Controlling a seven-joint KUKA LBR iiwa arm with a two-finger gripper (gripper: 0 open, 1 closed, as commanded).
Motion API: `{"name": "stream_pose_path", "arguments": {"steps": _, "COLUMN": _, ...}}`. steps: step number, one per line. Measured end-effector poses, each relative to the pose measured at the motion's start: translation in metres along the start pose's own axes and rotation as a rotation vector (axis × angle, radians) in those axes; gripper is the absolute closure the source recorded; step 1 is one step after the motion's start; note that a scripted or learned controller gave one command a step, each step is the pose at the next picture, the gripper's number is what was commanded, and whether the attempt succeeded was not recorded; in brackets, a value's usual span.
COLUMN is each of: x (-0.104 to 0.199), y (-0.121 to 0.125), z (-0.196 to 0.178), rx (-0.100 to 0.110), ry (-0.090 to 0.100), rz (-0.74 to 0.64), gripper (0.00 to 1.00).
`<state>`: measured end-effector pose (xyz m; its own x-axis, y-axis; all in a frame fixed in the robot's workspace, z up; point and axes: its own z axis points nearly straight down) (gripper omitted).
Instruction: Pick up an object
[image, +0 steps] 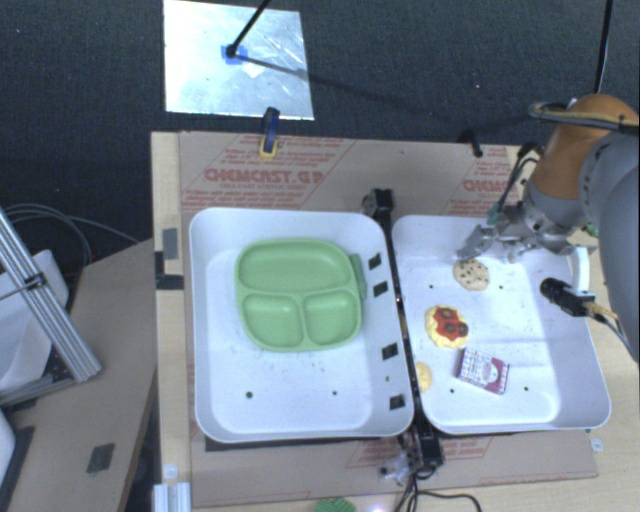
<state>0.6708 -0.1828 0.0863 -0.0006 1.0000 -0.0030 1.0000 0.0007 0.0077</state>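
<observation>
Presently gripper (478, 246) low in right bin (580, 395), just above cookie (471, 273); finger state cannot tell. Risk: flat cookie slips under descent, gets pushed toward pizza toy (447, 326), grasp misses.

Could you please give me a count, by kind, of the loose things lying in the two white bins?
Green divided tray: 1, in the left bin
Cookie: 1, right bin
Small pizza: 1, right bin
Red and white packet: 1, right bin
Pale round piece: 1, at the right bin's left edge
Total: 5
</observation>
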Motion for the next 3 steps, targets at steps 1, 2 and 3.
{"name": "stream_pose_path", "arguments": {"steps": 1, "x": 0.005, "y": -0.04, "z": 0.001, "rx": 0.009, "ry": 0.003, "rz": 0.0, "gripper": 0.0}}
{"name": "stream_pose_path", "arguments": {"steps": 2, "x": 0.004, "y": -0.035, "z": -0.014, "rx": -0.005, "ry": -0.001, "rz": -0.002, "gripper": 1.0}}
{"name": "stream_pose_path", "arguments": {"steps": 3, "x": 0.004, "y": -0.035, "z": -0.013, "rx": -0.003, "ry": 0.0, "rz": -0.002, "gripper": 0.0}}
